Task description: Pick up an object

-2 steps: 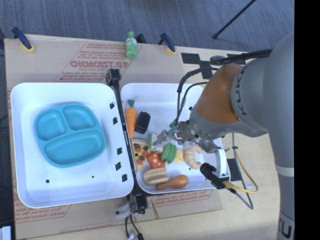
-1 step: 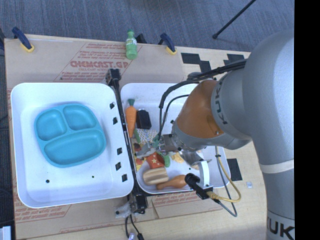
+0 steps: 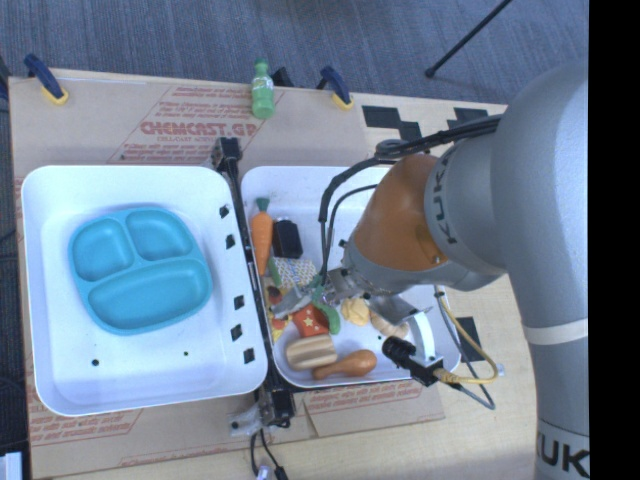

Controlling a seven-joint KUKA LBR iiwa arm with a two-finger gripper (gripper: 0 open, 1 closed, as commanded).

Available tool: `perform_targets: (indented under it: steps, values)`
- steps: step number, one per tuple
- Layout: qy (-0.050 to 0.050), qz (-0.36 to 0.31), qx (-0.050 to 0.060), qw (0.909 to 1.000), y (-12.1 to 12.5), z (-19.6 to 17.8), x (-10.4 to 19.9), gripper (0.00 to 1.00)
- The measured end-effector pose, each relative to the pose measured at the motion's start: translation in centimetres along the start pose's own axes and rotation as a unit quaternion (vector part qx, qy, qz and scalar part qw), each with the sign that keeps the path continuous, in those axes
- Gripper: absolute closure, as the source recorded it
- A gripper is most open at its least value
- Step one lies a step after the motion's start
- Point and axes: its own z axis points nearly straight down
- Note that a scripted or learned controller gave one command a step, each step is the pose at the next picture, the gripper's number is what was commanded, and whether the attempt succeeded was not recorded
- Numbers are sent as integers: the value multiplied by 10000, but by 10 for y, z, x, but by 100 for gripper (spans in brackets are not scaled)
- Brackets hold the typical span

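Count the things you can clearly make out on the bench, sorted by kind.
White bins: 2
Blue divided plate: 1
Carrot: 1
Green bottle: 1
Blue clamps: 2
Total: 7; the cluttered toy food under the arm is left uncounted.

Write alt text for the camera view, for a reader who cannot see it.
A grey arm with an orange band reaches from the right into the right bin, over a pile of toy food including a carrot and a drumstick. The left bin holds a blue divided plate. A green bottle stands behind them.
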Motion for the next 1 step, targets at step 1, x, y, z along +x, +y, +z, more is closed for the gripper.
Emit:
perform_targets:
  steps: [1]
  values:
    - [19, -433, 28, 9991, 18, 1, -8, 0]
